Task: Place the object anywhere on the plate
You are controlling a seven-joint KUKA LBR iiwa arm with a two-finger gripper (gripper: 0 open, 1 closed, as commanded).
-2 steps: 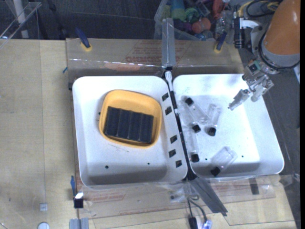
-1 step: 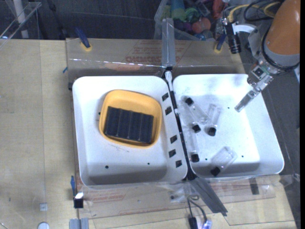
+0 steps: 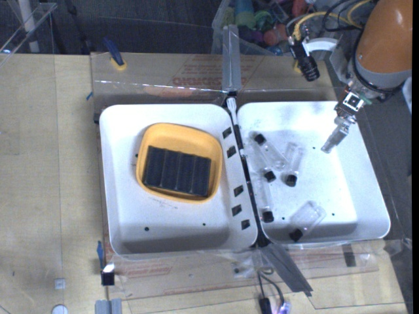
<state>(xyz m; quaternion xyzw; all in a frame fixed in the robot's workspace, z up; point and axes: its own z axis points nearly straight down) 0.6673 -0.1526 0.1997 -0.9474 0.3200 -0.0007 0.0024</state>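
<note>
Clear plastic vials [image 3: 281, 159] with black caps, scattered in right white bin [image 3: 366, 195]. Yellow rounded plate [image 3: 178, 163], dark ribbed block on it, left bin [image 3: 118, 175]. Gripper [image 3: 330, 142] above right bin; cannot tell finger opening.

Clear plastic tubes with black caps [image 3: 278, 164] are lying scattered in the right white bin [image 3: 366, 195]; colourful toys [image 3: 268, 8] are sitting behind the bench.
</note>
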